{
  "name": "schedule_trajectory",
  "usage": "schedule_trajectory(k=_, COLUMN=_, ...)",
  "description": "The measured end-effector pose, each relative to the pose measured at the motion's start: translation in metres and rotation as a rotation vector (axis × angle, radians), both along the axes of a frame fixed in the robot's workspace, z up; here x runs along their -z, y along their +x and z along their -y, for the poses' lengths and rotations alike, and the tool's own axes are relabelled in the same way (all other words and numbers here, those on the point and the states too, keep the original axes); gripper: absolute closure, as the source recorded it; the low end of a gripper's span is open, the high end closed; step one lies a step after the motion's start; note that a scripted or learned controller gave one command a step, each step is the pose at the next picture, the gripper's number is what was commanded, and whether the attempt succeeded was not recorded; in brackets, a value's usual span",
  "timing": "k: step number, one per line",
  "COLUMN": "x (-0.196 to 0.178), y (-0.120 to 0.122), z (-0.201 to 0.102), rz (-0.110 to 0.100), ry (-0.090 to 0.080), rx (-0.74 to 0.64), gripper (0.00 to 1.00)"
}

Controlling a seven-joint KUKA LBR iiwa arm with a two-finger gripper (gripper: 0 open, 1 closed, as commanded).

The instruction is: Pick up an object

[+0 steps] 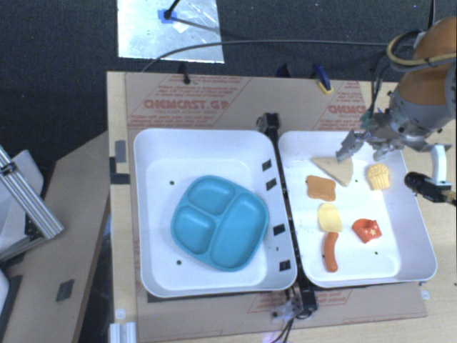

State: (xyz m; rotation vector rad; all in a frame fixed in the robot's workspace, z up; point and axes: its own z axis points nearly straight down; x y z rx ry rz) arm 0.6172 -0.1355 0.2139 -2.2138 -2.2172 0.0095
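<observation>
The approach step looks in hand: the hand [355, 147], its opening impossible to tell, hovers just above the pale tan triangular toy slice [335, 168], so next comes a straight descent.

KUKA arm: visible casing, wrist and gripper, right far corner of the scene.

The arm [428, 84] has rounded grey casing with a broad orange band above the wrist. A dull yellow cable loops beside the band. The gripper [351, 148] is pale grey metal with angular fingers. A black fitting projects from the casing's near side.
</observation>
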Motion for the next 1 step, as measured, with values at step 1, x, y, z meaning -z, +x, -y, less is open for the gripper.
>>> schedule_trajectory(k=1, x=-0.0067, y=0.0026, z=-0.0003, rz=0.012, ry=-0.002, rx=-0.002, gripper=0.00)
